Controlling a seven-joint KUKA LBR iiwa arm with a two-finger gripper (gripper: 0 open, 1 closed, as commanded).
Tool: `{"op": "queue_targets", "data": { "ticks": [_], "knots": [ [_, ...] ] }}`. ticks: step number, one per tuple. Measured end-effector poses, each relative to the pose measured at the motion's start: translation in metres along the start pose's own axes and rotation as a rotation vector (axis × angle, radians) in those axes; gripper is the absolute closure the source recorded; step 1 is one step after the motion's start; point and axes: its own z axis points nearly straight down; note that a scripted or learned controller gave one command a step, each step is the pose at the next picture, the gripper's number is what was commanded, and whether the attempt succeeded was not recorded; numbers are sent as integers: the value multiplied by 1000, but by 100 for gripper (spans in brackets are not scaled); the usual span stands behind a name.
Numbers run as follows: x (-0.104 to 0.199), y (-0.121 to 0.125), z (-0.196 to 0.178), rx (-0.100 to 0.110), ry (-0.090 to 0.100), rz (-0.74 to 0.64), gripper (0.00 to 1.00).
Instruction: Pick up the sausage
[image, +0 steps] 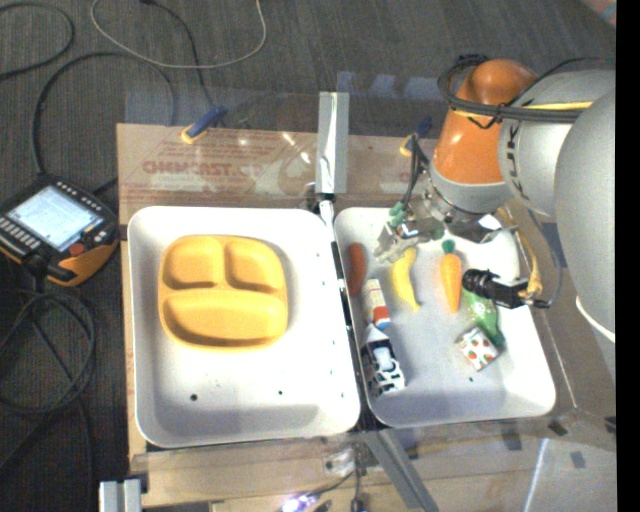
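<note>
The sausage (355, 267) is a reddish-brown link lying along the left wall of the right bin (520, 395), near its back corner. My gripper (400, 240) hangs over the back of that bin, just right of the sausage and above the upper end of a yellow banana (405, 281). Its fingers point down and look slightly apart, with nothing visibly between them. The orange-banded wrist (478, 120) rises behind it.
In the right bin lie an orange carrot (452, 282), a green item (483, 315), a small strawberry-print box (478, 350), a white tube (376, 303) and a black-and-white item (385, 368). The left bin (180, 400) holds a yellow divided plate (225, 291). A teach pendant (55, 225) lies at the left.
</note>
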Motion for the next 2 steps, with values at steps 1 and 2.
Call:
{"op": "queue_targets", "data": {
  "ticks": [1, 2],
  "knots": [
    [35, -56, 1, 1, 4, 131, 100],
    [-49, -26, -89, -2, 0, 4, 100]
  ]
}}
